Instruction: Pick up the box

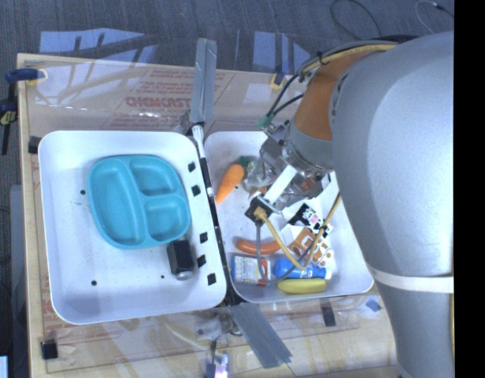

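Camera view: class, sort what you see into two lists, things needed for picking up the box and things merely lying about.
Job in hand:
box
right bin, which holds it

Lying about:
carrot
sausage
banana
blue plate
black object

One fixed camera sits above the tabletop [109,93] and looks down on it at a slant. It is far enough back to take in both white bins side by side, the left bin [69,282] whole and the right bin [238,144] partly covered. The grey arm [400,156] reaches in from the right and looms large in the foreground.
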`<state>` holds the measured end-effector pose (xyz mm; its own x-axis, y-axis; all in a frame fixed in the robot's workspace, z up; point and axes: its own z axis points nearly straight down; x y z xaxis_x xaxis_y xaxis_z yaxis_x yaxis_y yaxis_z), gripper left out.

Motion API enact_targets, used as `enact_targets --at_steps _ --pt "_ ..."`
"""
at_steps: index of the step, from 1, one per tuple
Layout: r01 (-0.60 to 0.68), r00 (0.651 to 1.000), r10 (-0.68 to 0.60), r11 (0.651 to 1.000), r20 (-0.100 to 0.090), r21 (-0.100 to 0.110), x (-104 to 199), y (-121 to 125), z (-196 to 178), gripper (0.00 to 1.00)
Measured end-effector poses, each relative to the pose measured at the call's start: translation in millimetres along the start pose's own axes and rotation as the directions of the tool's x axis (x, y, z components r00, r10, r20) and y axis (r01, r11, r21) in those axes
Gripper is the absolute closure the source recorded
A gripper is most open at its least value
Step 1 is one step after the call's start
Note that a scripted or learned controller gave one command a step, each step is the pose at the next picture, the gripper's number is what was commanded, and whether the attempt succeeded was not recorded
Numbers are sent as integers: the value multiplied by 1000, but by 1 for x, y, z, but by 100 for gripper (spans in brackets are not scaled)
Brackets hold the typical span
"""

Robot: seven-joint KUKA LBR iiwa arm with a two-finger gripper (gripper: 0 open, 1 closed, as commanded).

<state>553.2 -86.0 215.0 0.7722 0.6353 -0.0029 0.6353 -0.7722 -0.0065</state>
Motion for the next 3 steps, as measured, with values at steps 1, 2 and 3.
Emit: enact_targets --at_steps 1,2,3 --pt "-110 994 110 994 1 1 -56 -50 7 100" --pt "-459 888 459 888 1 0 -21 -95 -6 100" --pt "-460 888 460 888 -1 0 1 -122 -29 100"
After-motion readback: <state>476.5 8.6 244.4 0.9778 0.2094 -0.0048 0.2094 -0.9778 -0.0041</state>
